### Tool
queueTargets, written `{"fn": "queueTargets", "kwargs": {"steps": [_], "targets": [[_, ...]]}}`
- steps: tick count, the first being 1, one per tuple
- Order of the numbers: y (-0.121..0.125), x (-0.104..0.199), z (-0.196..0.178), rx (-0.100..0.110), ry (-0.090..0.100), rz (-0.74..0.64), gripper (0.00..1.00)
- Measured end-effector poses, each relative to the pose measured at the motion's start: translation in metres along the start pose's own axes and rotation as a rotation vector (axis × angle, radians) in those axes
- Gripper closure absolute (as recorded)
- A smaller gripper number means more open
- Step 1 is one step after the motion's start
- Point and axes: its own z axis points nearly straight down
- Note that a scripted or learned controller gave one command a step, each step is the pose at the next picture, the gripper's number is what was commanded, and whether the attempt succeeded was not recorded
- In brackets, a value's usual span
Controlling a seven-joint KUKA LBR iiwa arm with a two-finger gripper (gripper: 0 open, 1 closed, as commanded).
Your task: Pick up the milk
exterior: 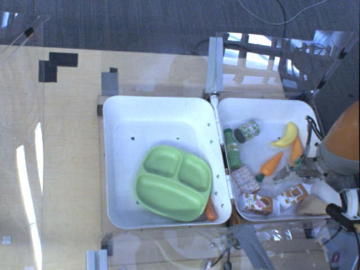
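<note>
- Nearest the camera, at 6 o'clock, clear plastic and metal fittings [236, 246] sit at the front edge of the counter [62, 167], too glare-washed to identify.
- The counter is pale wood with a black L-shaped mark [55, 65] at 10 o'clock; a transparent panel [22, 151] at 9 o'clock throws white streaks of reflection.
- Beyond the counter, at 12 o'clock, lies dark blue-grey carpet [140, 10] with a thin cable [281, 13] looping across it.
- The left bin [121, 128] holds a green divided plate [173, 183]; an orange object [210, 211], mostly hidden, peeks from under the plate's edge at 5 o'clock.
- The right bin [264, 114] holds a green bottle [231, 149] along its left wall, a small can [248, 131], a banana [286, 135], a carrot [271, 165] and a second orange piece [296, 149].
- Along that bin's front edge lie a checkered packet [245, 179] and two cartons: the milk [258, 204], a red-and-white carton at 5 o'clock, and a similar carton [295, 194] beside it.
- The arm [343, 145], cut off by the frame at 3 o'clock, reaches over the right bin's right side; its pincer [292, 170] sits low near the carrot, above the similar carton and apart from the milk. Whether it is released or clenched I cannot tell.
</note>
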Motion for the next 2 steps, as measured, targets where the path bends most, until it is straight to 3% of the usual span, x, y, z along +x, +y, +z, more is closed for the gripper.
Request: {"fn": "queueTargets", "kwargs": {"steps": [1, 2], "targets": [[0.0, -0.012, 0.0, -0.002, -0.003, -0.249, 0.0], [0.001, 0.002, -0.001, -0.004, -0.009, -0.385, 0.0]]}}
